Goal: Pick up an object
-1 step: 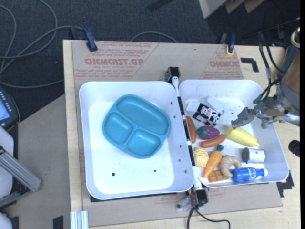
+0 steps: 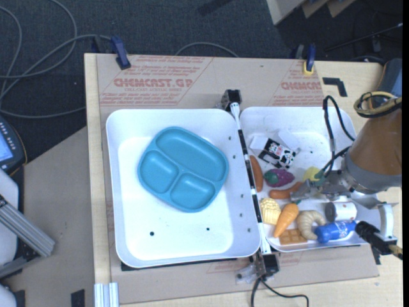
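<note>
the claw [image 2: 324, 192] hangs low over the right side of the right bin [image 2: 281, 117], at the end of the grey arm [image 2: 377, 155] that enters from the right edge of the worktop [image 2: 160, 82]. its fingers are hidden among cables and the wrist body, so i cannot tell whether it is released or clenched, nor whether it touches anything.

just beside it lie the toys, crowded into the near half of the right bin. a dark red and green piece [image 2: 278, 178] sits to its left, and a long red-brown sausage [image 2: 255, 173] lies along the bin's left wall, its long axis running from the far side to the near side. an orange carrot [image 2: 287, 217] lies below the claw, tilted, thick end toward the bin's near edge and thin end pointing up toward the claw. a tan croissant [image 2: 311, 222] curls just right of it, touching a blue bottle-like piece [image 2: 335, 231] near the bin's near right corner. a yellow corn piece [image 2: 271, 210] and a waffle [image 2: 292, 238] lie by the near left corner. a black and white figure [image 2: 278, 152] rests toward the middle, well apart from the heap.

the left bin [image 2: 128, 235] holds a blue divided plate [image 2: 183, 168], lying flat near its centre.

the worktop is pale board with red printed lettering, with blue clamps [image 2: 119, 52] at its far edge. around it is dark carpet [image 2: 57, 18] with loose cables.
</note>
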Motion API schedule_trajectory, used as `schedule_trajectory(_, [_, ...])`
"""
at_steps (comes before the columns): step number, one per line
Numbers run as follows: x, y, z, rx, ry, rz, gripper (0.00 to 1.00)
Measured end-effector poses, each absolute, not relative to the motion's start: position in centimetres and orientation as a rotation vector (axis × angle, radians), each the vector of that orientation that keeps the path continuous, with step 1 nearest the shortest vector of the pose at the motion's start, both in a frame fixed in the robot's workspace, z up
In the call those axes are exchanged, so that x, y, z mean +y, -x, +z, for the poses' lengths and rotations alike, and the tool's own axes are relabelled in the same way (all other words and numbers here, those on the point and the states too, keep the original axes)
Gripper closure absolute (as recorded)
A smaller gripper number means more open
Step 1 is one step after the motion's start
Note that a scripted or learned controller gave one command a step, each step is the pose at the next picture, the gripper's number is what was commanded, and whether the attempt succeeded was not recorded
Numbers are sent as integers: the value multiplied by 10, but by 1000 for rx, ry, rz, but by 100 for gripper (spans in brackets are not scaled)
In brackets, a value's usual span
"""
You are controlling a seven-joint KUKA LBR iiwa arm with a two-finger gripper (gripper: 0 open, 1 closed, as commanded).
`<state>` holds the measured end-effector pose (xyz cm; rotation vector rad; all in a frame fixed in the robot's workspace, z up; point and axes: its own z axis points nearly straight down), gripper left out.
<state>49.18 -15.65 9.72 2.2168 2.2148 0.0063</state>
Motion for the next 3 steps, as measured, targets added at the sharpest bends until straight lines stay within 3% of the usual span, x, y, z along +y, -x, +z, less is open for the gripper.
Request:
schedule_trajectory(1, [-89, -538, 84, 2226, -2213, 4, 0])
schedule_trajectory(2, [-104, -592, 85, 2220, -2216, 3, 0])
schedule_trajectory(3, [-103, -592, 98, 2217, -2215, 8, 100])
